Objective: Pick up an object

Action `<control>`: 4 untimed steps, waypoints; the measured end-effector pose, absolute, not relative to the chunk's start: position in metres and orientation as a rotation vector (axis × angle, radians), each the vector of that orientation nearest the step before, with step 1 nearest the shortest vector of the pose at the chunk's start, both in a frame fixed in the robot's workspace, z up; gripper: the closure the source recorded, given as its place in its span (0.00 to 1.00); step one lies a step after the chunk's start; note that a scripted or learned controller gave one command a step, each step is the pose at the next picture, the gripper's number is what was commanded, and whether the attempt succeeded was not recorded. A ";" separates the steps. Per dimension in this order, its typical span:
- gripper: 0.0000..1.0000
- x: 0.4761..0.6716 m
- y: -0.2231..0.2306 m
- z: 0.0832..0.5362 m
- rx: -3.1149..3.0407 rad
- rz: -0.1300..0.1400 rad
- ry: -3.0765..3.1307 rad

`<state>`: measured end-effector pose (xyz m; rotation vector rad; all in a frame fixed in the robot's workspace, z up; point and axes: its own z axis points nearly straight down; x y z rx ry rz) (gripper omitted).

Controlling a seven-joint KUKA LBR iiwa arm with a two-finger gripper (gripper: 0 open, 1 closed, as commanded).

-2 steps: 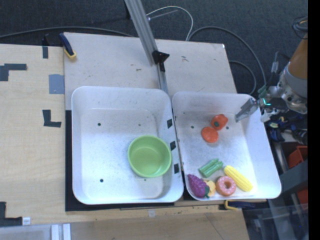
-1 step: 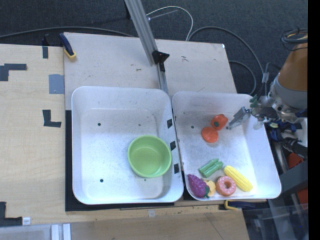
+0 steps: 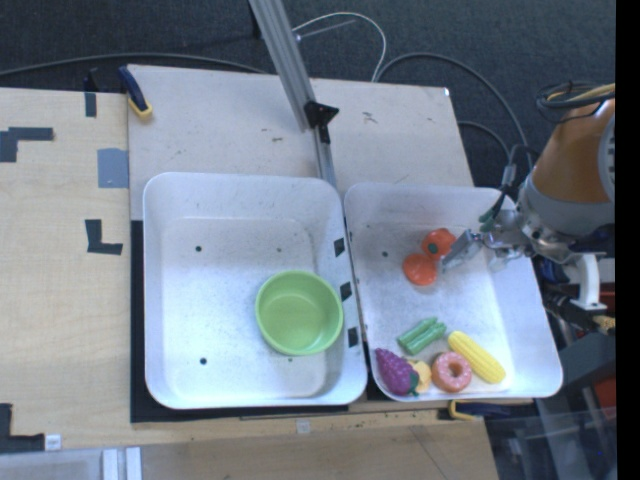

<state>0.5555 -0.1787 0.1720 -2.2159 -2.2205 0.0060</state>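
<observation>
gripper (image 3: 455,251) of the grey arm reaches low into the right-hand shallow white bin (image 3: 520,313), its fingers a narrow gap apart with nothing seen between them, tips just beside a red-orange plastic toy piece (image 3: 428,258). nearer that bin's front edge lie a green bean-pod toy (image 3: 421,334), yellow corn cob (image 3: 476,357), pink doughnut (image 3: 451,372) and purple grape bunch (image 3: 396,371). beside that bin, the left bin (image 3: 190,228) holds a green plastic bowl (image 3: 298,313).
</observation>
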 end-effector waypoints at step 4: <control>1.00 0.546 -0.182 0.236 -2.222 -0.003 -2.226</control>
